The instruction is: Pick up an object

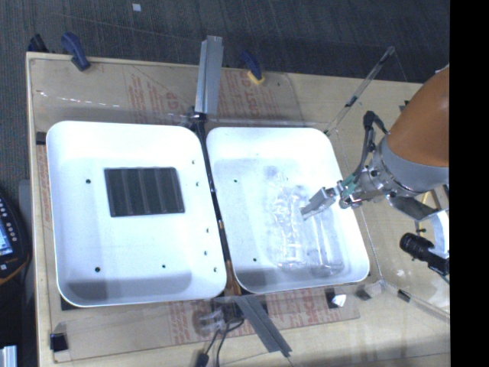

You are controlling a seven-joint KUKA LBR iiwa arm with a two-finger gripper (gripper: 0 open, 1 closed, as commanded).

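Two white bins sit side by side on the desk (114, 323). Inside the left bin (69, 266) lies a dark grey ribbed panel (144, 191), flat near the middle. Inside the right bin (229, 251) lies a heap of clear plastic items (302, 239), hard to tell apart against the white floor. From the right, the grey arm with its orange band (428, 121) reaches over the right bin's edge; its pincer (315, 203) hangs over the clear heap, and I cannot tell its state.
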